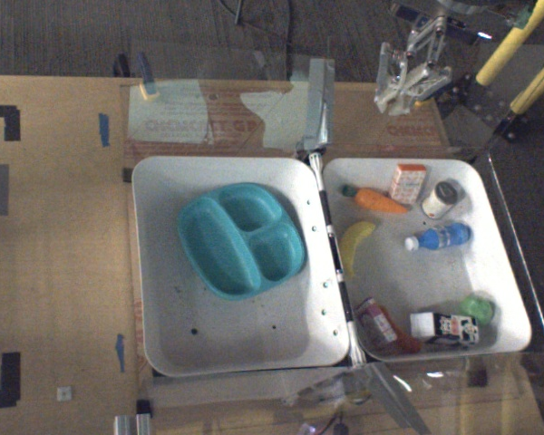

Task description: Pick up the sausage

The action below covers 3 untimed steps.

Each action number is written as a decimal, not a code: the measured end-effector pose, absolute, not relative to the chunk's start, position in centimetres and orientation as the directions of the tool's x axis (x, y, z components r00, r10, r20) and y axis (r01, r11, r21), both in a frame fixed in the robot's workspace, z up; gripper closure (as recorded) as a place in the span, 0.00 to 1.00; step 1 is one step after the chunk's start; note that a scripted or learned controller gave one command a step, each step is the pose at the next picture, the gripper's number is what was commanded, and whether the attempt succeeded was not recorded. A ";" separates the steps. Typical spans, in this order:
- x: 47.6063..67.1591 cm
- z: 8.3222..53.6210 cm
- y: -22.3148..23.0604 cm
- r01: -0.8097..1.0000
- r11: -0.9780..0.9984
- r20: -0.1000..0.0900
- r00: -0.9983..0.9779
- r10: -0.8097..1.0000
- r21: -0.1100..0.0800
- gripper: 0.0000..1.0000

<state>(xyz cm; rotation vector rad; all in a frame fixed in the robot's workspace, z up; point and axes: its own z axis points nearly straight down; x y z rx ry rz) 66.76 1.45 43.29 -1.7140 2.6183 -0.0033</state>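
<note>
Sausage (384, 325) could be missed, being wedged against the right bin's wall (353, 333), while the hand (406, 87) is held open above.

The sausage (386, 325) lies against the right bin's (508, 234) near-left wall. A small carton (446, 326) crowds its right; above it, the floor is open.

A teal, three-compartment plastic plate (242, 238) lies in the left white bin (163, 333). The right white bin (503, 315) has a dark red packaged sausage (383, 323) at its near left corner. The gripper (401, 93) hangs beyond the right bin's far edge, holding nothing.
</note>
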 end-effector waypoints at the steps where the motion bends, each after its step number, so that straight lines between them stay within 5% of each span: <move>1: 66.7 43.7 13.2 -0.992 0.129 -0.008 -0.128 -0.992 -0.008 1.00; 2: 66.7 43.7 17.7 -0.988 -0.155 -0.007 0.155 -0.988 -0.008 1.00; 3: 65.9 43.6 18.9 -0.640 -0.768 -0.002 0.768 -0.640 -0.008 1.00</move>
